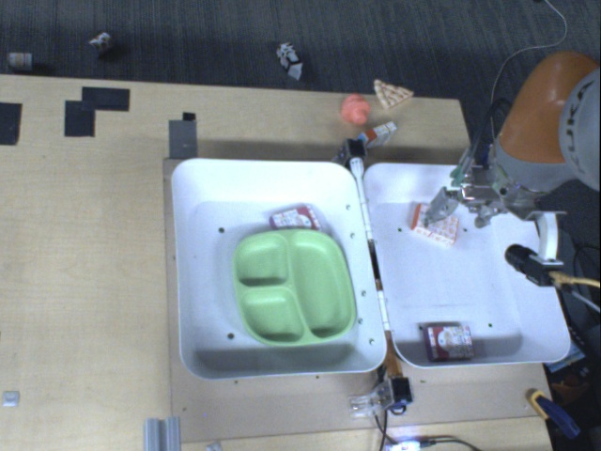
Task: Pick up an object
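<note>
Progress as I judge it from my remote station: the approach is made, the lift is not. The grey two-finger gripper (pixel 439 210) sits low in the right-hand shallow white bin (pixel 488 294), at the upper-left part of its floor, directly over a small flat white packet with red-orange markings (pixel 435 227). The packet lies on the bin floor, tilted slightly askew to the bin walls, its near edge clear of the tool. I see the fingertips at or on the packet's top edge, but whether the jaws are apart or closed on it I cannot tell from this slanted view; I therefore do not count it as held. A dark red rectangular packet with a pale label (pixel 446 341) lies near the same bin's front wall, well apart. What remains, I judge, is securing the grasp and raising the packet.
</note>
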{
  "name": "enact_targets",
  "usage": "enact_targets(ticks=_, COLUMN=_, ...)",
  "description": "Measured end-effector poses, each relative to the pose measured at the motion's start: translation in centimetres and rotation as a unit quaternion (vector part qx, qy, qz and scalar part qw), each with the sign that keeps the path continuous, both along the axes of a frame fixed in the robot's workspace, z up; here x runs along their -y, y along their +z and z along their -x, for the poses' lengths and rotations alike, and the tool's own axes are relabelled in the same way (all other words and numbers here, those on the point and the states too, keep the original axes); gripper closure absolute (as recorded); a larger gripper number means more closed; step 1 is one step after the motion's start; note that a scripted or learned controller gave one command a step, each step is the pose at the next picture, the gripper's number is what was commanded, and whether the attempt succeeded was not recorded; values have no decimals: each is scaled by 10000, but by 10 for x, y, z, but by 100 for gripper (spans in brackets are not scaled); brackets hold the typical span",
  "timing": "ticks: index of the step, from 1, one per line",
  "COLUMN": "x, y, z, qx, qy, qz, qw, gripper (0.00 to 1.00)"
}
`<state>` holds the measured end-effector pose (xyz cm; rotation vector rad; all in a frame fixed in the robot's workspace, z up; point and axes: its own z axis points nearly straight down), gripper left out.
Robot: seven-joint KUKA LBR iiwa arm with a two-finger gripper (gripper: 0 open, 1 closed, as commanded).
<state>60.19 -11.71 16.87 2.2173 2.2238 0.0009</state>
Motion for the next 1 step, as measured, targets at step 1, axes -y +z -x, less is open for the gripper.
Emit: enact_targets(ticks=1, x=10, y=-79, z=-46, qx=58, qy=12, qz=13, qw=10000, gripper=0)
